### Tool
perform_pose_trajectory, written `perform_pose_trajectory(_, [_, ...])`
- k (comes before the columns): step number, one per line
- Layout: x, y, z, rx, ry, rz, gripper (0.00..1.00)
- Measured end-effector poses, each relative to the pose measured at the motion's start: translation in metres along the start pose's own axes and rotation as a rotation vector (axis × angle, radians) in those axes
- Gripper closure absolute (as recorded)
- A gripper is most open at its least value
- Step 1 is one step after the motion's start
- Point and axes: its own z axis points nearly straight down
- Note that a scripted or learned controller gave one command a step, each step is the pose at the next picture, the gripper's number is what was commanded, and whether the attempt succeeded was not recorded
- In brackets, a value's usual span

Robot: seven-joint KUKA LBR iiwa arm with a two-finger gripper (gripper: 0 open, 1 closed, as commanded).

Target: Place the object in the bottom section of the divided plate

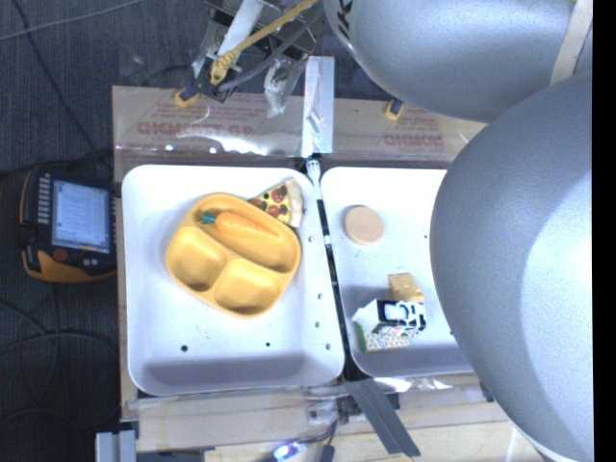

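A yellow divided plate [207, 258] lies in the left bin [154, 345]. An orange carrot [248, 225] with a green end rests in the plate's upper section. Its two lower sections hold nothing. A toy pizza slice [277, 199] leans at the plate's upper right rim, against the bin wall. My gripper [241, 77] hangs beyond the far edge of the left bin, above the bench's back strip. Its fingers [206, 71] stand apart with nothing between them. The grey arm covers the top right of the camera view.
The right bin [385, 364] holds a round tan disc [365, 225], a small tan block [405, 285], a black and white piece [399, 313] and a speckled piece [385, 337]. A teach pendant [67, 224] lies on the floor to the left.
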Motion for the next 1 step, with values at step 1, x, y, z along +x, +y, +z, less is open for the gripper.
perform_pose_trajectory(1, [-0.0176,0.0074,0.0122,0.001,-0.001,0.03,0.0])
